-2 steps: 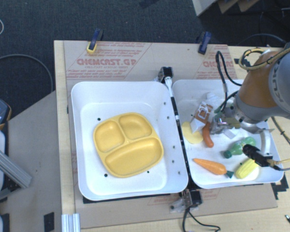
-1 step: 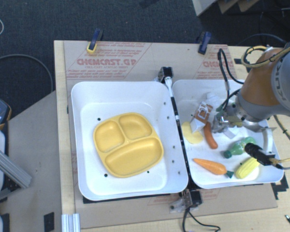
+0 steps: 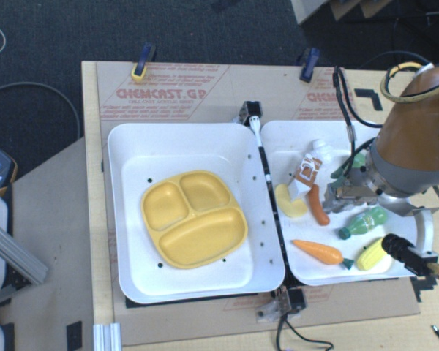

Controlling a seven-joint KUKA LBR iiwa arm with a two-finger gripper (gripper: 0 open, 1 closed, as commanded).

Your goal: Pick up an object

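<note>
From my seat the gripper [image 3: 342, 194] hangs low over the right bin [image 3: 296, 262], and I can't tell how it's set. The sausage [image 3: 319, 205] lies just at its 8 o'clock (carrot [image 3: 318, 251] further toward 6), so I'd center over the sausage before descending.

Arm [image 3: 413, 141]: rounded casing, orange band above a grey wrist section. Black cables run alongside. Grey metal gripper [image 3: 342, 194] fitted below.

Brown bench [image 3: 197, 86], two white bins [image 3: 124, 196] side by side on it
</note>
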